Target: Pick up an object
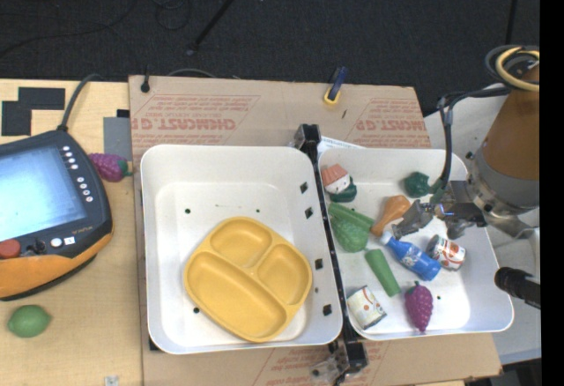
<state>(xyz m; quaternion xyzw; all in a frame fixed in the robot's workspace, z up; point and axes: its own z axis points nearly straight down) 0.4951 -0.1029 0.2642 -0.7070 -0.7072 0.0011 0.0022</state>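
Blue toy bottle [412, 256], the object we judge most likely to be the target, since it lies closest below the gripper [421, 215]; it rests on the floor of the right bin [486, 315], tilted, with its pale cap end toward the bin's middle. We take this bottle as our landmark. Just above it the gripper hangs low over the bin, reaching in from the right under the arm's orange band [516, 133]. We cannot tell whether the tool is released or clenched, as its dark parts merge at this size, and we see nothing lifted in it. Just right of the bottle lies a small red-and-white can [449, 253]; up and left of it, an orange piece [391, 211]; left of it, a green leafy toy [350, 228] and a green stick [382, 271]. Below the bottle sit a purple grape bunch [419, 306] and a white cup-like item [365, 306]. Far left of the bottle, in the other bin, lies a yellow divided plate [248, 277]. We judge the approach done or nearly so; closing on an object, lifting it and clearing the bin are all left.
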